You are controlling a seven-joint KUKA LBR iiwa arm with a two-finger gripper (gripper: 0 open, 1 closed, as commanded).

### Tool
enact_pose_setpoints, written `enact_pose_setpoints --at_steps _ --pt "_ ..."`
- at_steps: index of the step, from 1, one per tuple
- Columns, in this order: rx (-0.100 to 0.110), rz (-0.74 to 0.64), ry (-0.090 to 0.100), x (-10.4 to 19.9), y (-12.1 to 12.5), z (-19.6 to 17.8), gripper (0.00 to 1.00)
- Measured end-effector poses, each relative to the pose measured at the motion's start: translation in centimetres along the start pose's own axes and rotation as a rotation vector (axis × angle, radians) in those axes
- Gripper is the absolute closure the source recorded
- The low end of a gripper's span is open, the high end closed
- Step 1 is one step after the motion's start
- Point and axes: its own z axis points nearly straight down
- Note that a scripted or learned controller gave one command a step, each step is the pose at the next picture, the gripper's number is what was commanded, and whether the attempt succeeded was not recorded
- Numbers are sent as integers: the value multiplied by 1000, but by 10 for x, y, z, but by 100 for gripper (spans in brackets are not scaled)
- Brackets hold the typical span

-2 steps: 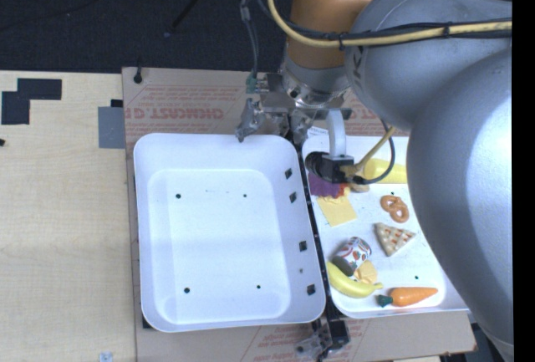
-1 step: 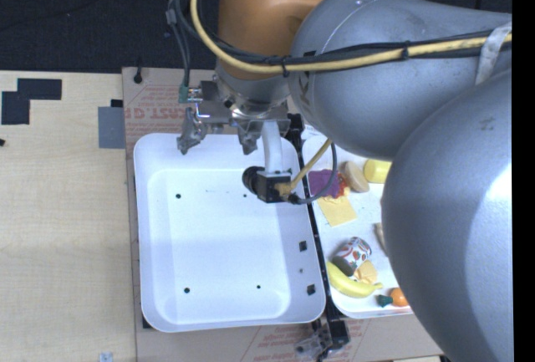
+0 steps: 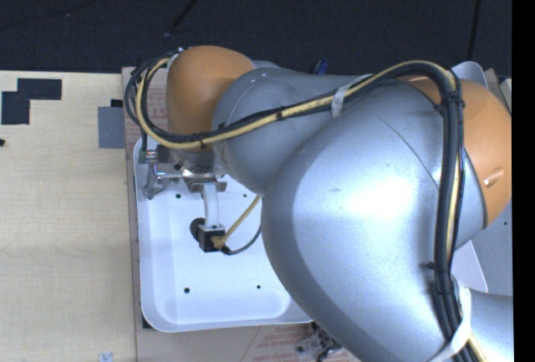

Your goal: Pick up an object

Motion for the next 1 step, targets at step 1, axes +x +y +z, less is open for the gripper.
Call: enact_pose_setpoints --at_steps 1 --pt "-18 -3 7 0 8 -228 0"
